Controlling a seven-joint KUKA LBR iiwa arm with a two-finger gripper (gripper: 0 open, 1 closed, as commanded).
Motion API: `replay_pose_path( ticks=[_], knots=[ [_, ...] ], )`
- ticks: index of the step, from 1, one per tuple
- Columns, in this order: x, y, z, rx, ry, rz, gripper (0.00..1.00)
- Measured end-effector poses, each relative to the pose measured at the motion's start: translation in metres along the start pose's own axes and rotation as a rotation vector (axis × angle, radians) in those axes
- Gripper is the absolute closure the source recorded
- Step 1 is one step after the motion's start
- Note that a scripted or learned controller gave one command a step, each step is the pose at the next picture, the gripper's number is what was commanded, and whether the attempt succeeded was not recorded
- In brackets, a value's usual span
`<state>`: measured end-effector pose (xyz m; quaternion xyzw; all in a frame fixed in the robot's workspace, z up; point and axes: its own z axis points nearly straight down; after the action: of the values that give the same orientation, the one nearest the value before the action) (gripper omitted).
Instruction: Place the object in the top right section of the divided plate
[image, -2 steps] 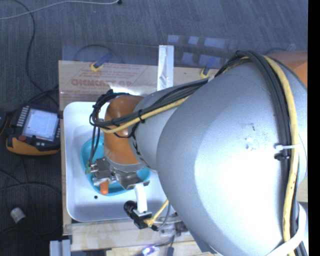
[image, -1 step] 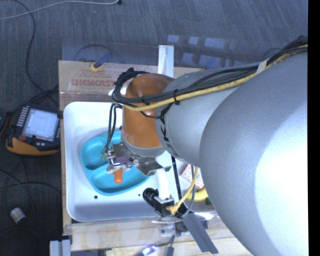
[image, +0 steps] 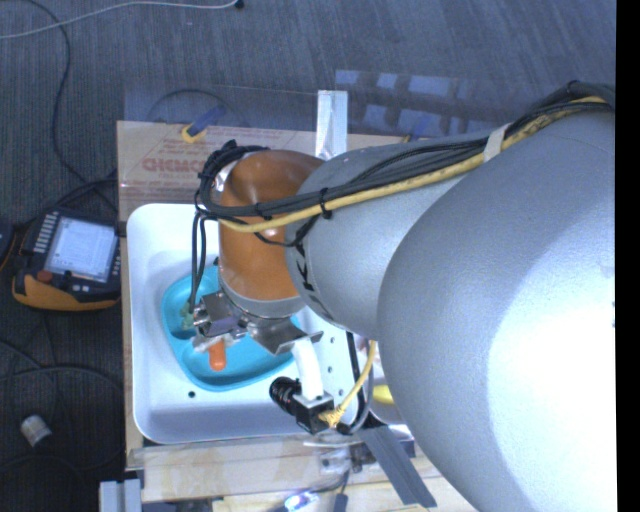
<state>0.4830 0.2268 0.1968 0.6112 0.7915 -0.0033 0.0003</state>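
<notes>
Arm: the grey KUKA arm (image: 500, 300) sits nearest our camera and covers most of the right side; we see it reaching in from the right and down into the left bin.
Orange band: the orange band (image: 262, 230) stands above the wrist, with black and yellow cables (image: 330, 205) strapped along it.
Bin: a shallow white bin (image: 150, 300) lies under the wrist, and we judge it the working area.
Divided plate: a blue divided plate (image: 185, 330) rests on the bin floor, mostly covered by the wrist; we cannot make out its sections.
Gripper: the gripper (image: 215, 335) hangs low over the plate, presumably to set the object down.
Gripper state: we cannot tell how it stands, as the wrist hides it.
Object: a small orange object (image: 217, 352) shows just below the gripper, over the blue plate; we cannot tell whether it is held or already resting.
Pendant: a control pendant (image: 70, 260) lies on the carpet left of the bench.
</notes>
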Motion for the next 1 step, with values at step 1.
replay_pose_path(
  ticks=[1],
  knots=[
    [-0.0038,-0.0019,0.0712,0.001,0.003,-0.214,1.00]
  ],
)
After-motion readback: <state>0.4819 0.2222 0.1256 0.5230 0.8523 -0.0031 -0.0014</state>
